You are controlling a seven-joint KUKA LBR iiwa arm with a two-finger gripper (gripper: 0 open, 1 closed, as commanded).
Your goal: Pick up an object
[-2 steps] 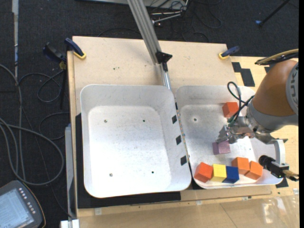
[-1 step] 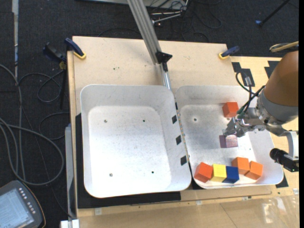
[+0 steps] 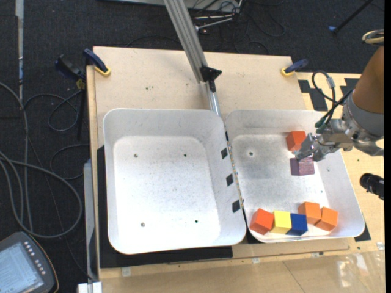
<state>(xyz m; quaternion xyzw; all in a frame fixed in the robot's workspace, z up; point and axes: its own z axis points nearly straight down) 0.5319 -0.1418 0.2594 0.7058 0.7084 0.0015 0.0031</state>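
The purple block lies directly beneath the hand, in the right bin, its top edge touching or just under the fingertip area. Whether the block sits between the fingers or merely below them cannot be told from this slanted view; whether the hand is wide or narrow cannot be told either. The block looks roughly square, so no long axis to align to; its edges run about parallel to the bin walls.

Just beyond the hand, toward the far wall of the bin, sits an orange block, close beside the wrist side of the hand and near the purple one. Judgement: this neighbour is the likely source of interference if the hand descends or closes off-centre.

Well apart from the hand, along the near wall of the same bin, a row of blocks lies in contact or nearly so: an orange-red block, a yellow block, a blue block, then two orange blocks at the row's end nearest the arm.

The left bin, on the far side of the hand from the arm, carries only dark specks. Both bins rest on the tabletop.

Judgement: the purple block is the current target; a short vertical move decides the grasp.
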